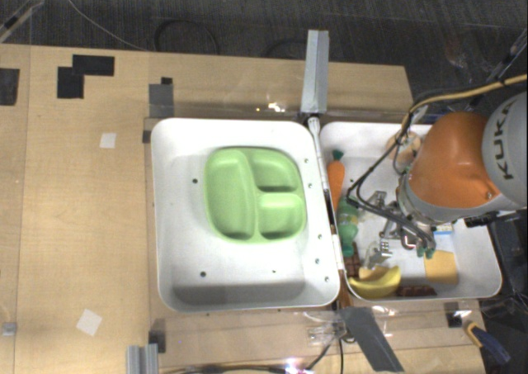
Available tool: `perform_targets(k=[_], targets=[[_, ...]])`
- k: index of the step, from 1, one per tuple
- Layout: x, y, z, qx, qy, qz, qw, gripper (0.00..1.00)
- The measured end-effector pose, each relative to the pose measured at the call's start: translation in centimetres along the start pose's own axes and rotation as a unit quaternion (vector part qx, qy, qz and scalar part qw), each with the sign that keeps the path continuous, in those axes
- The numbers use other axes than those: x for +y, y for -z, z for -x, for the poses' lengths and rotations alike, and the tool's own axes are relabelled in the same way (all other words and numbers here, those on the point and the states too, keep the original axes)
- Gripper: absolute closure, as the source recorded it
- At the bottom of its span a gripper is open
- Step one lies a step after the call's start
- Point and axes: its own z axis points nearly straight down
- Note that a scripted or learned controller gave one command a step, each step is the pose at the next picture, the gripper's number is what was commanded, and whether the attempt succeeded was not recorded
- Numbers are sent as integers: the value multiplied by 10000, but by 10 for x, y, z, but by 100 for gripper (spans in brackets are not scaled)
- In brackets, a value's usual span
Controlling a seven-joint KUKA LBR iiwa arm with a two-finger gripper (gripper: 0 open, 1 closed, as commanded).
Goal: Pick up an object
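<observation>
bins are sitting side by side on the wooden bench (74,224), and the left bin (177,281) is carrying a green divided plate (253,193) lying flat near its middle. the right bin (491,277) is holding the small things: an orange carrot (336,178) is lying along its left wall, a green piece (347,224) is resting just below the carrot, a yellow banana (376,282) is curling at the near left corner, and a yellow block (441,267) is sitting to the right of the banana. a dark brown item near the banana is too small to make out. the grey arm, with its orange band (450,168), is reaching in from the right over the right bin, and the gripper (381,255) is hanging low just above the banana, touching or nearly touching it. whether anything is sitting in its grasp is not something i can tell from this angle.
</observation>
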Motion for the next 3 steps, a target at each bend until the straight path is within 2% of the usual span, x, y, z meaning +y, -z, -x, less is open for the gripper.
perform_targets(k=[1, 2, 3], targets=[[-2, 1, -21, -22, -696, -1, 9976, 0], [-11, 1, -21, 9, -1230, 18, 9924, 0], [-7, 1, -23, 5, -1945, -26, 9809, 0]])
